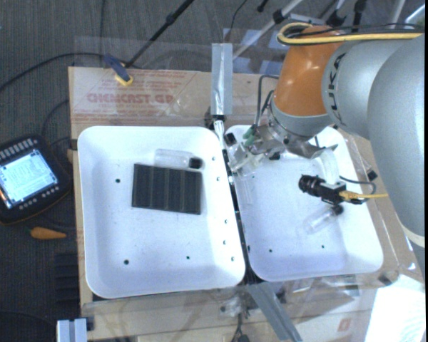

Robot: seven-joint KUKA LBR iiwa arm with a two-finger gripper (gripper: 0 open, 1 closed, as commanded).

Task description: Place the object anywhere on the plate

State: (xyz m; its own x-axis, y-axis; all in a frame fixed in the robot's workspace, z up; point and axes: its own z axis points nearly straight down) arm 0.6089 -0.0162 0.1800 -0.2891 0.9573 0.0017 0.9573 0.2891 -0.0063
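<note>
Reaching in from the right of the view with a grey arm (385,84) wearing an orange band (303,77) above the wrist. Holding the fingers (244,155) low over the far left corner of the right bin (307,262), just beside the wall shared with the left bin (107,262). Failing to make out the fingers as spread, pressed together or pinching anything; cannot tell at this size against the white floor. Finding the plate (167,188), a dark ribbed rectangle, lying flat to the left of the fingers and a little nearer the camera, around the middle of the left bin. Finding a clear tube with a black cap (177,158) also left of the fingers, lying along the far edge of the plate, touching it or just beside it, with the capped end turned towards the fingers. Spotting a second clear tube (318,221) to the right of the fingers and nearer the camera, lying at a slant on the floor of the right bin, well apart from the plate. Noting a cardboard sheet (128,98) with red print beyond the fingers and to their left, spread over the surface under both bins. Noting a control pad (21,177) with a lit screen far to the left of the fingers, off the surface.
</note>
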